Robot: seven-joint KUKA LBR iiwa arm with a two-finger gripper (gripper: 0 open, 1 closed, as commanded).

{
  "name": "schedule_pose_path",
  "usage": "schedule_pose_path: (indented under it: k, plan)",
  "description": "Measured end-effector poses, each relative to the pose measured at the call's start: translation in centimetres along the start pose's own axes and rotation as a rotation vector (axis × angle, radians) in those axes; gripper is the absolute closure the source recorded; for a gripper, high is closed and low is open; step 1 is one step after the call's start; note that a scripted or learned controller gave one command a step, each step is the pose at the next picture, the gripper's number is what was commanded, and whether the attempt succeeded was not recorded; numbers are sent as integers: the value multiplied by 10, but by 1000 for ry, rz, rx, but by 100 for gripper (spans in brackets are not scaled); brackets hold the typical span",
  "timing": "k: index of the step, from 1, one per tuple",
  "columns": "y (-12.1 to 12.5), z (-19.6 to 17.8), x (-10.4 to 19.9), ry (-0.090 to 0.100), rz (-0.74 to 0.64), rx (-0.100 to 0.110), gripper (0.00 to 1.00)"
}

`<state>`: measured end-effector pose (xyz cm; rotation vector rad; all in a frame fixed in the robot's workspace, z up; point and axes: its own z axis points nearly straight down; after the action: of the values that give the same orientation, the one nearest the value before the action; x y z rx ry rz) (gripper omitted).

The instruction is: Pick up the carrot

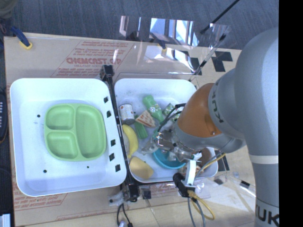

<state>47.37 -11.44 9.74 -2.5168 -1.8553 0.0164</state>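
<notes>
arm down in the right bin, carrot not spotted

camera view: the arm (pixel 236 112) reaches from the right into the right bin (pixel 156 85); the pincer (pixel 165 145) sits low over a blue bowl (pixel 166 162); honestly cannot tell its state; can't pick out a carrot among the clutter; nearby are a banana (pixel 130 138), a yellowish piece (pixel 141 168), a small can (pixel 126 111), a wedge slice (pixel 146 119) and green items (pixel 151 103); the left bin (pixel 23 126) holds a green divided plate (pixel 75 131); both bins on the tabletop (pixel 57 56)
</notes>
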Motion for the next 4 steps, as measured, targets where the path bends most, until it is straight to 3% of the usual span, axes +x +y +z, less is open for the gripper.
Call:
schedule_pose_path:
  k: [1, 2, 3, 4]
  plan:
    - [13, -8, -36, 27, -395, 10, 0]
    - [28, 1, -60, 66, -505, 13, 0]
    - [75, 1, -43, 65, -317, 7, 0]
    - [76, -8, -38, 71, -332, 11, 100]
